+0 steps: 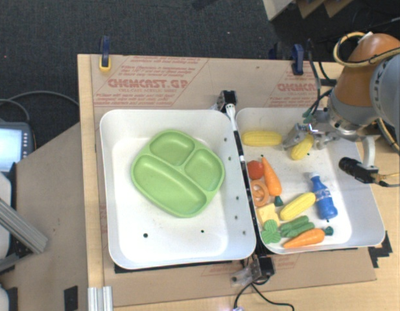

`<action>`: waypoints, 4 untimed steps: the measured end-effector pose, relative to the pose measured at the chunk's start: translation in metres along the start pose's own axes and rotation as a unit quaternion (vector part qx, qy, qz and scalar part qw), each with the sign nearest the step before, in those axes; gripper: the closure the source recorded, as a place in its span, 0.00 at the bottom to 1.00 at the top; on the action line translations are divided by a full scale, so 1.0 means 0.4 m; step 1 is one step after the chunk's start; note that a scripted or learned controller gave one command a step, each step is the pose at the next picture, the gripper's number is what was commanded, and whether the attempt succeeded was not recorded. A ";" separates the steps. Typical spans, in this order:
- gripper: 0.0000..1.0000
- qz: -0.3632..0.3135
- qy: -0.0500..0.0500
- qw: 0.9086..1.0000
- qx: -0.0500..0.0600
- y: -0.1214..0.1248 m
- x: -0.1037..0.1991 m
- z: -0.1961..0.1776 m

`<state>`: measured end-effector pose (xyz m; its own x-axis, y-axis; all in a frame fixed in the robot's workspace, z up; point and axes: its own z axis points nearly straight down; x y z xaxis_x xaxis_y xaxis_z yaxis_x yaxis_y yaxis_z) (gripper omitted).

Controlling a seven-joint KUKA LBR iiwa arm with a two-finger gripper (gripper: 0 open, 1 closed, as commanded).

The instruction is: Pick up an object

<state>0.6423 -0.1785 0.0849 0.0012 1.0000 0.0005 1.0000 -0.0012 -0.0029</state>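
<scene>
My gripper hangs low over the far end of the right bin, right above a small yellow fruit-like piece that touches or nearly touches it. Whether that piece is gripped is not visible. A yellow corn cob lies just to its left. Nearer the front lie a red tomato, an orange carrot, a blue bottle, a second yellow corn cob, green beans and another carrot.
The left bin holds a green divided plate. An orange ring, a yellow cheese slice and a green broccoli crowd the right bin's left front. A ridge separates the bins.
</scene>
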 end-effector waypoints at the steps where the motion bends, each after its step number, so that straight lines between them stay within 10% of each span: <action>1: 0.00 -0.001 -0.001 1.000 -0.003 0.018 0.005 0.000; 2: 0.00 -0.001 0.000 1.000 -0.001 0.002 0.004 0.000; 3: 1.00 0.000 -0.001 1.000 -0.002 0.004 0.003 -0.027; 4: 1.00 -0.005 0.000 1.000 -0.008 0.067 0.235 -0.268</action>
